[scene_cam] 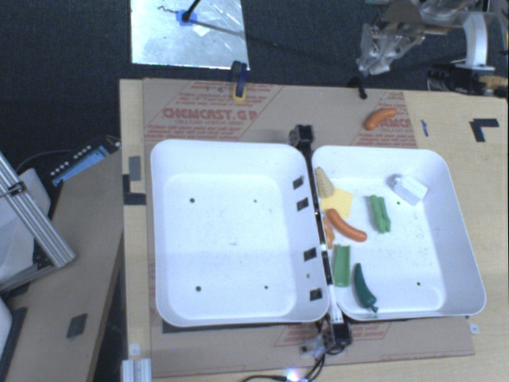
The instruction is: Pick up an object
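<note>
The gripper (374,60), whose state cannot be told, is held above the surface, with the orange plastic sausage (380,118) lying at six o'clock, long axis two-to-eight.

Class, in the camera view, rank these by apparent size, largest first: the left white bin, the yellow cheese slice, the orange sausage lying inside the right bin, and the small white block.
1. Left white bin
2. Orange sausage and yellow cheese slice: too alike to rank
3. Small white block
</note>
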`<state>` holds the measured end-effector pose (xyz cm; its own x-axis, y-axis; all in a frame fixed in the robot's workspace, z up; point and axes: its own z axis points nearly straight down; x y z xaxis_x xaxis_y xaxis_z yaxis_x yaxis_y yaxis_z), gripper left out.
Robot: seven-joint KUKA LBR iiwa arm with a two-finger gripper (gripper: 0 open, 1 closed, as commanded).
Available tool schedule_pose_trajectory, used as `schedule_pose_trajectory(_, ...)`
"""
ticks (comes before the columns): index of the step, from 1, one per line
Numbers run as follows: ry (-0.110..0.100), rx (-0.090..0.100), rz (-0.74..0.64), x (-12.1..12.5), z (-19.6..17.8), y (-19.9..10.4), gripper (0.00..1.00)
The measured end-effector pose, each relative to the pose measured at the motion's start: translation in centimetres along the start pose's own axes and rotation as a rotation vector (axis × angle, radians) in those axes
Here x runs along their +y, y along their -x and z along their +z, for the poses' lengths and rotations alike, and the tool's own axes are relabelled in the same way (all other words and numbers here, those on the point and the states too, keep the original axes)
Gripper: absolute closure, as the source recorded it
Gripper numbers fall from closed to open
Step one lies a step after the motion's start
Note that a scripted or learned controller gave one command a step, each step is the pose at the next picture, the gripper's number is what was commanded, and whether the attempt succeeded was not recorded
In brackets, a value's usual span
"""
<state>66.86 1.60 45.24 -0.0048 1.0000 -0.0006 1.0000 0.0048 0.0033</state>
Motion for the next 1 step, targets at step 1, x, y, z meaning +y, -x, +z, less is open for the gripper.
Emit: schedule_pose_trajectory(1, -0.001, 0.001, 0.000, 0.00, 0.32, -2.32, 1.00)
